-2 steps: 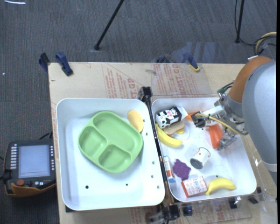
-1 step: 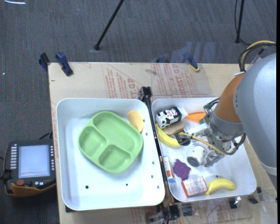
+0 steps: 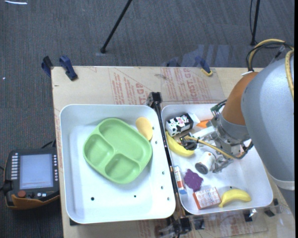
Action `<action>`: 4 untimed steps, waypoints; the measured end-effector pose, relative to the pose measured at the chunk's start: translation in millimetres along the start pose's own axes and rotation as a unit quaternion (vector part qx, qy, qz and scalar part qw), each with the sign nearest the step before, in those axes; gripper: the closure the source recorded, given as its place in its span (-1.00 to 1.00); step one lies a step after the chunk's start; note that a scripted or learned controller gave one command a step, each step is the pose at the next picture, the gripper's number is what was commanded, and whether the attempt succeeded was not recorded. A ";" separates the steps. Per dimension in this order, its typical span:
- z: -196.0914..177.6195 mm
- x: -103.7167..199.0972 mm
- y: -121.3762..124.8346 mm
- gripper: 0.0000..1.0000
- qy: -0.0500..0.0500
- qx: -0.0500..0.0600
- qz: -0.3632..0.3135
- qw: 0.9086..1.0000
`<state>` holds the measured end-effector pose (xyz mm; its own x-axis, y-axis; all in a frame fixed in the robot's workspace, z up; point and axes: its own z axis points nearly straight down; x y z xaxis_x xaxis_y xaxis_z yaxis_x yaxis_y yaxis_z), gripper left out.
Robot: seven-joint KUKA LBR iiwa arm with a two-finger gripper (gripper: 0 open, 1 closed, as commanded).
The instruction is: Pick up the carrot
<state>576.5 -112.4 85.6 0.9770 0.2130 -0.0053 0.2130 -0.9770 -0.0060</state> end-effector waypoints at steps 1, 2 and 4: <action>-30.3 -77.9 6.7 -1.00 0.000 0.000 -0.141 0.990; 0.0 -26.0 52.4 -1.00 0.000 0.000 -0.029 1.000; -10.5 39.4 58.2 1.00 -0.001 0.001 0.002 1.000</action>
<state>627.4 -160.9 95.5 0.9781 0.2081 -0.0083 0.2081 -0.9781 -0.0070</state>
